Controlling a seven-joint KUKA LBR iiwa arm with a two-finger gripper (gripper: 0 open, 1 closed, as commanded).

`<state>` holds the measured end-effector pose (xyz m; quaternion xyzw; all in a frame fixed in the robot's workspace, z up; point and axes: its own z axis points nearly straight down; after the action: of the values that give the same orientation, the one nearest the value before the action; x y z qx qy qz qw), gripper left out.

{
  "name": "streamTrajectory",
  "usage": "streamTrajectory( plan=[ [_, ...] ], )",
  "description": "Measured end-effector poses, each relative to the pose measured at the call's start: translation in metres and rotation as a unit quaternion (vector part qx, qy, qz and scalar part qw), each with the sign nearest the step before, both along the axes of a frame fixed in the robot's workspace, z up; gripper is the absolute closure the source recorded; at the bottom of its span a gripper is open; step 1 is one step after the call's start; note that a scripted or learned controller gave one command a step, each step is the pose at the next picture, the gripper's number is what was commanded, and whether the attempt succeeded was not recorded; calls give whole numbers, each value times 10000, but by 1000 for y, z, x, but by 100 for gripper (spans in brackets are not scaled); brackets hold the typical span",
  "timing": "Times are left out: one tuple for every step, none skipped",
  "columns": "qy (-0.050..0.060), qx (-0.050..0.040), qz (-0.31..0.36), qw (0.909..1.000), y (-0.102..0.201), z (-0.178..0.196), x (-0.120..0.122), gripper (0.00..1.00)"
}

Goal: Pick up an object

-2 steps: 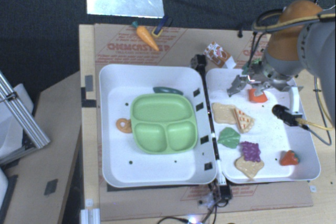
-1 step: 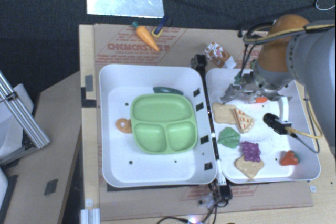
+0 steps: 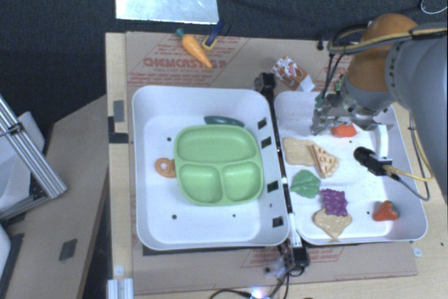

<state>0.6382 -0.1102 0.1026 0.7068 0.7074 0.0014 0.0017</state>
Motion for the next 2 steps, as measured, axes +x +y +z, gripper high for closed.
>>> streamTrajectory(
  plan=[
    [-8, -2, 10, 10000, -4, 64, 4, 100],
    [-17, -4, 16, 10000, -4, 118, 6, 100]
  ],
)
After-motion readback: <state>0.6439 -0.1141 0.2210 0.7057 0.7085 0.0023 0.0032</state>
